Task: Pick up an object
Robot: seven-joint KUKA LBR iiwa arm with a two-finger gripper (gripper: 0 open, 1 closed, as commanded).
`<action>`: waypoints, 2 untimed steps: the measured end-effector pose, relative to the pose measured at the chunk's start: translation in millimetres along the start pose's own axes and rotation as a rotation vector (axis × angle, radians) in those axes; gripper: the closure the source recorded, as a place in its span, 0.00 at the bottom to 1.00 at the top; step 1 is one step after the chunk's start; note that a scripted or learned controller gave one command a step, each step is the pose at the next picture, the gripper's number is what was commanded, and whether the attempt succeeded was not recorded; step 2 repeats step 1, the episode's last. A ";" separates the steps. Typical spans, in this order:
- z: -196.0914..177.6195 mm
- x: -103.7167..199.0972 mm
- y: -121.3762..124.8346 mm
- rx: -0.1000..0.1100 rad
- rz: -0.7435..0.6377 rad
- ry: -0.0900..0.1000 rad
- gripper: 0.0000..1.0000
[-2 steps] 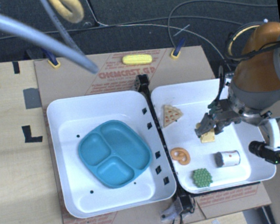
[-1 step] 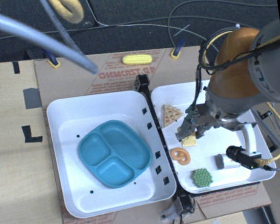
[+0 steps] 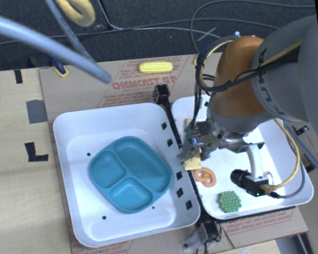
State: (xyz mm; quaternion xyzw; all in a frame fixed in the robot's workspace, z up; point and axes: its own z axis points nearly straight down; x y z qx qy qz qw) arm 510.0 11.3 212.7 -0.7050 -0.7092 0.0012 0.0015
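Note:
The arm reaches down into the right bin [image 3: 297, 192], with my gripper [image 3: 193, 151] low at the bin's left side. A pale yellow object [image 3: 192, 163] sits right under the gripper tip; I cannot see whether it is between the fingers. A tan pretzel-shaped piece [image 3: 204, 177] lies just in front of it on the bin floor. A green bumpy object [image 3: 229, 201] rests near the bin's front edge. The arm's body hides much of the right bin.
The left bin [image 3: 69, 136] holds a blue divided plate [image 3: 130, 173]. A black divider [image 3: 170, 122] runs between the bins. A yellow corn-like item [image 3: 155, 67] lies on the cardboard behind the bins. Cables loop over the arm at the right.

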 end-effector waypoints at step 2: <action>-6.2 61.3 5.8 -0.002 -0.001 0.000 1.00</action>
